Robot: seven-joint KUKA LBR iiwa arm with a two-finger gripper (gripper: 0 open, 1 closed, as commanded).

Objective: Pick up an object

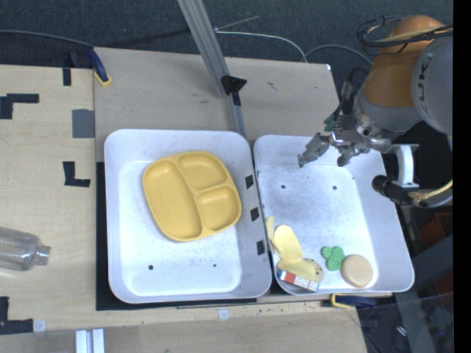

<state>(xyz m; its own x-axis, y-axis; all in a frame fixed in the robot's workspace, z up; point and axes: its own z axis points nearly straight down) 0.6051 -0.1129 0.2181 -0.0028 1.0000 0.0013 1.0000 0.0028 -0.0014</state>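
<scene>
Right bin (383,219) floor lies bare above clustered toys (335,259).

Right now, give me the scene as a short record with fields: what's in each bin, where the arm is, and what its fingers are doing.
left bin: one yellow plastic divided plate, lying flat
right bin: yellow banana-shaped toy, small green lumpy object, round tan object, small red and white item, all clustered at the near edge
arm: reaches in from the right, over the right bin's far end
gripper: fingers spread open, nothing between them
outside the bins: clear plastic bottle on the bench, left of the left bin
</scene>
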